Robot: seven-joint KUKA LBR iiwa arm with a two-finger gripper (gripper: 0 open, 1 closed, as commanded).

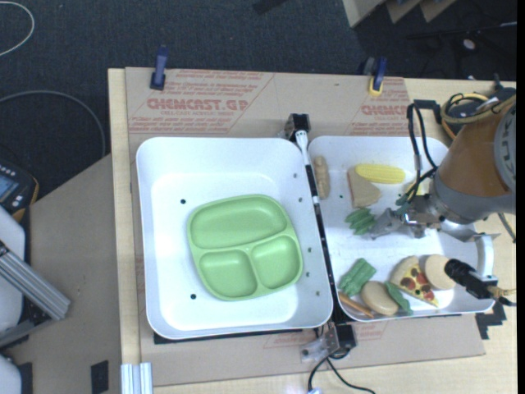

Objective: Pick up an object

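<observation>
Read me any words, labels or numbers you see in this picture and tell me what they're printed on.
"CHEMCAST G P": red print on the brown protective sheet behind the left bin.
The same red print repeats behind the right bin, partly hidden by the arm, not fully readable.
The small red lines around the logo are too small to read.

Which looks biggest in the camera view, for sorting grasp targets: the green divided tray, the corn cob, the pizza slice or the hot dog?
Largest to smallest:
1. green divided tray
2. pizza slice
3. corn cob and hot dog: too alike to rank, and the hot dog is partly covered by green pieces.
</observation>
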